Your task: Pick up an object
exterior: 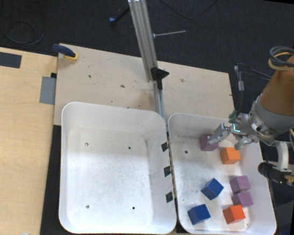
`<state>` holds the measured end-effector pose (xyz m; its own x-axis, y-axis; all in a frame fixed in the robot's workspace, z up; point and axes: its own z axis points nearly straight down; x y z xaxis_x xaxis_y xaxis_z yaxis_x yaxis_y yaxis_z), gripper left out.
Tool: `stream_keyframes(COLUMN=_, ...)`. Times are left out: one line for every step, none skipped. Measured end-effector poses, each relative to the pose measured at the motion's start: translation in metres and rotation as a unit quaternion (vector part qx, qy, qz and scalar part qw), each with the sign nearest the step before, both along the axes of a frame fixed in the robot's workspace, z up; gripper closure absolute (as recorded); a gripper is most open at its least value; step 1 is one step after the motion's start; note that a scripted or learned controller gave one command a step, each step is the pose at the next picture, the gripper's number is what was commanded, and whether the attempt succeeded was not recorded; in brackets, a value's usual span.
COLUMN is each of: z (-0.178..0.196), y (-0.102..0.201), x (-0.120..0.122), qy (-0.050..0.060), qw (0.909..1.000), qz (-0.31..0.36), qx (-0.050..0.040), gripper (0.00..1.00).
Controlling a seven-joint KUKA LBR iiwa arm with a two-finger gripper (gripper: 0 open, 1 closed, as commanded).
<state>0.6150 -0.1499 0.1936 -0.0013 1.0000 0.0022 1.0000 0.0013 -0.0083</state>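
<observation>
The purple block [207,143], far-left in the right bin [262,225], looks light and rigid, best pinched across flat faces; I cannot tell the gripper's [230,136] state.

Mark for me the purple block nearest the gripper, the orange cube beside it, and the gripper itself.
small purple block [207,143]: camera view, on its top face.
orange cube [230,155]: camera view, centre of its top face.
gripper [224,134]: camera view, between the fingertips, just above the purple block.

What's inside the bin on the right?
The right bin holds seven blocks: three purple, two orange, two blue. The gripper covers part of one purple block.
</observation>
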Motion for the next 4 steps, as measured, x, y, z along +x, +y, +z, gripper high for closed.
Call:
stream_keyframes(z=0.003, y=0.0, x=0.001, qy=-0.002, qw=1.0, qz=0.0, qx=-0.0006, gripper=0.0)
stream_keyframes(z=-0.06, y=-0.002, x=-0.007, qy=0.001, qw=1.0, qz=-0.001, qx=-0.0002, gripper=0.0)
stream_keyframes(z=-0.104, y=-0.001, x=-0.006, qy=-0.003, qw=1.0, qz=-0.002, qx=-0.0008, gripper=0.0)
stream_keyframes(z=-0.093, y=-0.002, x=-0.006, qy=-0.003, qw=1.0, qz=-0.004, qx=-0.0006, gripper=1.0)
